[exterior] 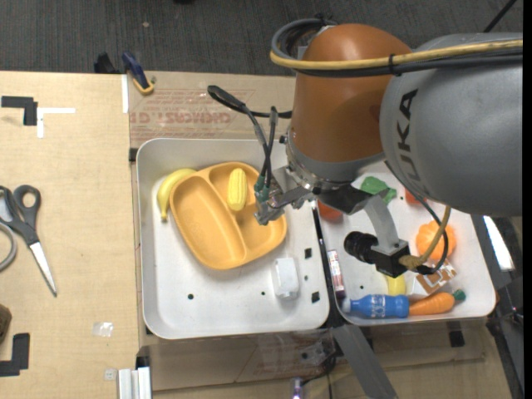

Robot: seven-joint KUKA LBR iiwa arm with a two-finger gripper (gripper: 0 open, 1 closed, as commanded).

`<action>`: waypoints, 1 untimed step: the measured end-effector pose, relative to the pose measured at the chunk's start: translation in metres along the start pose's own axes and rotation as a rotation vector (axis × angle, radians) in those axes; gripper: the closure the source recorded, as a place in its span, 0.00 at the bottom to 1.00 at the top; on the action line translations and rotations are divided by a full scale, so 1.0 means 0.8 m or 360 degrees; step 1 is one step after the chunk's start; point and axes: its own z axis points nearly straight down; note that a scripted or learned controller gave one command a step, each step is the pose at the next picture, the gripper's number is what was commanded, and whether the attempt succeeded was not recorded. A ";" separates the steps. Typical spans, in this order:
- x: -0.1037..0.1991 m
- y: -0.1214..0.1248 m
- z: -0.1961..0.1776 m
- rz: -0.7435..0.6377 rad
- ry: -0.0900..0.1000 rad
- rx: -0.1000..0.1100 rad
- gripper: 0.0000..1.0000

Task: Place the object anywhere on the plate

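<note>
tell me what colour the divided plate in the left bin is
Yellow-orange, a plain divided plate; the camera view shows it clearly from above.

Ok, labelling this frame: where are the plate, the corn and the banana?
plate (204, 227): camera view, bare floor of its larger compartment.
corn (237, 187): camera view, middle of the cob.
banana (170, 188): camera view, middle of its curve.

This looks like a robotics lab set up for grasping trials. A big grey industrial arm with an orange band (357, 90) and looped cables reaches over two shallow white plastic bins (166, 306) set side by side on a plain table covered in brown cardboard (75, 223). The bins hold toy food and small test props: a yellow divided plastic plate (212, 223), a blue toy bottle (378, 307), an orange toy carrot (432, 303). Grey-handled scissors (29, 231) and black tape marks (21, 106) lie on the cardboard, with dark carpet (125, 15) beyond.
</note>
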 end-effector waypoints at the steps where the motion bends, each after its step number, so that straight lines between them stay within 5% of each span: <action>1: 0.000 0.000 0.000 0.0000 0.0000 0.0000 0.00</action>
